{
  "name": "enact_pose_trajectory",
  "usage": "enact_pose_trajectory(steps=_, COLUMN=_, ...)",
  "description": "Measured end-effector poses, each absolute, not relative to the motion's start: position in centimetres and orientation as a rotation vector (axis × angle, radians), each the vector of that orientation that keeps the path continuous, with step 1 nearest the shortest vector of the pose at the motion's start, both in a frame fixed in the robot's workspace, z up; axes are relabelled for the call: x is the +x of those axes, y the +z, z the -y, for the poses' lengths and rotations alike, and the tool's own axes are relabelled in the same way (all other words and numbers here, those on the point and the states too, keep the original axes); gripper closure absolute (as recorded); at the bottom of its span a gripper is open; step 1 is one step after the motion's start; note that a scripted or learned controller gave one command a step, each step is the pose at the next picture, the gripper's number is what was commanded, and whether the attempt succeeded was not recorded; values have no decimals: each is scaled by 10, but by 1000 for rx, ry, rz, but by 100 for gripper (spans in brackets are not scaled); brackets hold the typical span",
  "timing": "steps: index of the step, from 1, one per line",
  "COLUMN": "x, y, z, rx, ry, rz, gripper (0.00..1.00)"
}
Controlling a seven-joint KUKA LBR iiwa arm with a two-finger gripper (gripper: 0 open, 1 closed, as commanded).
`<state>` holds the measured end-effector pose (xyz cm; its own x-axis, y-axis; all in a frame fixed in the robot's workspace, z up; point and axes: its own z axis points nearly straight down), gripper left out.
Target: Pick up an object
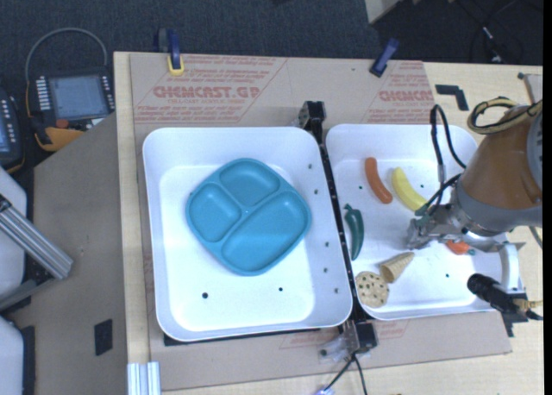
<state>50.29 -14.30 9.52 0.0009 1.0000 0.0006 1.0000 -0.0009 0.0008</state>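
Observation:
The right bin [345,147] holds several toy foods: an orange hot dog [376,179], a yellow banana [407,188], a green pepper [354,227], an ice cream cone [395,266] and a cookie [371,287]. My gripper [427,231] hangs low over the middle of this bin, just right of the cone's wide end and below the banana. A small orange-red piece [458,247] peeks out beside the wrist. The arm's body hides the fingertips.
The left bin [164,212] carries a blue divided plate [248,215]. A black divider [332,212] runs between the bins. Cables loop over the right bin's far side. A pendant lies off the bench at the far left.

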Motion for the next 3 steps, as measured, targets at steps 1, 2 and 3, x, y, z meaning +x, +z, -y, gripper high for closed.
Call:
enact_pose_trajectory(steps=1, x=502, y=145, z=133, rx=2216, ry=5, rz=-2220, gripper=100)
enact_pose_trajectory(steps=2, x=504, y=198, z=134, rx=2215, ry=5, rz=-2218, gripper=100)
enact_pose_trajectory(steps=3, x=500, y=194, z=76, rx=2217, ry=2, rz=-2232, gripper=100)
